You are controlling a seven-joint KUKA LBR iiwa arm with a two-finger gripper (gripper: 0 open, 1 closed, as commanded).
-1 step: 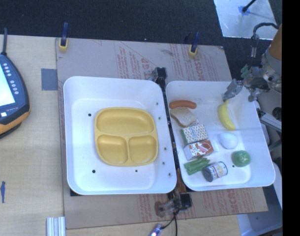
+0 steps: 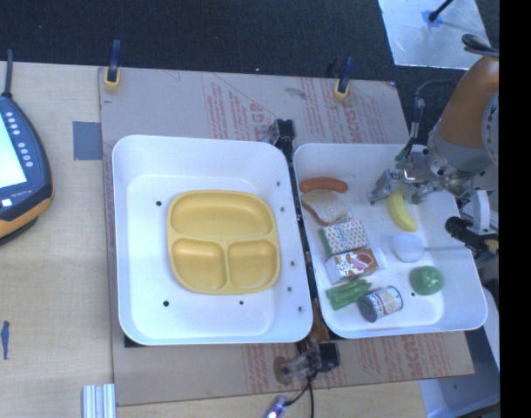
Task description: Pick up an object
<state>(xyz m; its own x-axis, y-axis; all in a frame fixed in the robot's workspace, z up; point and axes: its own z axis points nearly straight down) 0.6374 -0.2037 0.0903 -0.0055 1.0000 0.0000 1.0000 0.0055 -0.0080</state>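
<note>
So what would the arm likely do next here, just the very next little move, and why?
Probably lower straight down a little onto the banana. The gripper hangs over the right bin just at the banana's upper end, nothing shows between its jaws, and the other items, like the green ball and the can, lie farther off. That is only a judgement from this one view.

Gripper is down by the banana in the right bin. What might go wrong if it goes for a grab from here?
The gripper sits at the top end of the banana, not over its middle, so a grasp may slip off the curved tip. The white object lies just below the banana and might get nudged. The bin's right wall is close to the arm, which leaves little room.
</note>
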